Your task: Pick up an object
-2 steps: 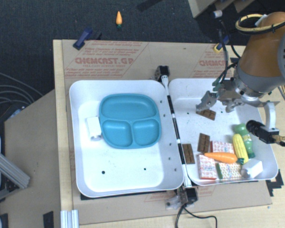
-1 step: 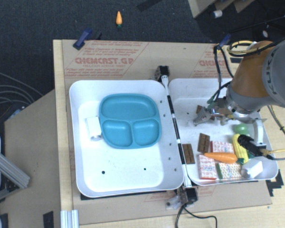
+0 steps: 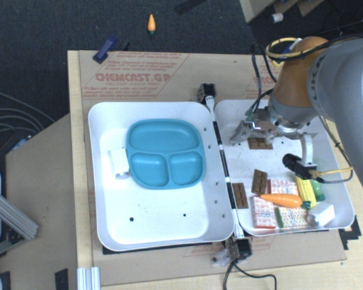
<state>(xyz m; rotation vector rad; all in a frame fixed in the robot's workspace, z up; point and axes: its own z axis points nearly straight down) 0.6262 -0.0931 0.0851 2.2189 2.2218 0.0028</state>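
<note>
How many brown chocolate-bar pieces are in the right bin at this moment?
3. One chocolate bar lies just under the gripper; a second sits mid-bin above the carrot; a third lies by the left wall. The arm may hide others.

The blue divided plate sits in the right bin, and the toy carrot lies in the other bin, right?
Not quite. The camera view shows the blue divided plate in the left bin; the toy carrot lies in the other, right bin.

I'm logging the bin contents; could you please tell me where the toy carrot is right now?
The carrot lies in the right bin, near its front, resting across the small boxes, with the corn cob just to its right.
</note>
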